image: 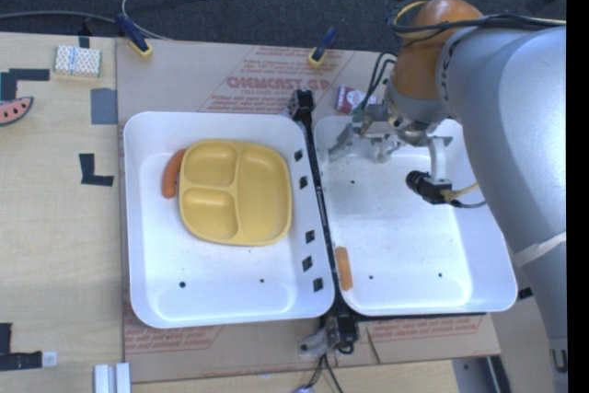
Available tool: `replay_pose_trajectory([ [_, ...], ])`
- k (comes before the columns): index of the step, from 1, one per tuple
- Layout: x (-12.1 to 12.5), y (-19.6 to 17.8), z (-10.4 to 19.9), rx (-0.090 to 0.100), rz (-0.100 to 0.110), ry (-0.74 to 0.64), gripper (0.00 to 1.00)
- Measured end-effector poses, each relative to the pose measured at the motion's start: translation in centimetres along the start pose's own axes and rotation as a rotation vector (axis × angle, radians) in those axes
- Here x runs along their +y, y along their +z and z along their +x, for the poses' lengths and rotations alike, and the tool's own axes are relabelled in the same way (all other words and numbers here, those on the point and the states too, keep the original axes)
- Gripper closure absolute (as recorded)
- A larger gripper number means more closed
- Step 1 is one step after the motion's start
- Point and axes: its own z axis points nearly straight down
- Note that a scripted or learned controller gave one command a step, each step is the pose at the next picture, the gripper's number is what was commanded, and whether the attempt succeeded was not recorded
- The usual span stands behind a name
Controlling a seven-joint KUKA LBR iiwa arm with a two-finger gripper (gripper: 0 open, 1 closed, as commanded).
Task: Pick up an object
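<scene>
1. Leftmost, the left bin [147, 225] on the desk [55, 225] held a yellow divided plate [236, 191], with an orange sausage [170, 175] touching its left edge.
2. Between the bins, an orange carrot piece [343, 268] lay at the right bin's [414, 281] left wall.
3. Claw [373, 141] sat low over the right bin's far left corner; whether wide or narrow, cannot tell.

Single fixed camera above bench [55, 198], angled down, both bins [147, 225] framed.
</scene>
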Motion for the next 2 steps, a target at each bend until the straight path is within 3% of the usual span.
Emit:
replay_pose_trajectory([
  [1, 0.0, -0.95, 0.07, 0.001, 0.001, -0.001, 1.0],
  [2, -0.01, -0.93, 0.06, 0.0, 0.001, -0.001, 0.0],
])
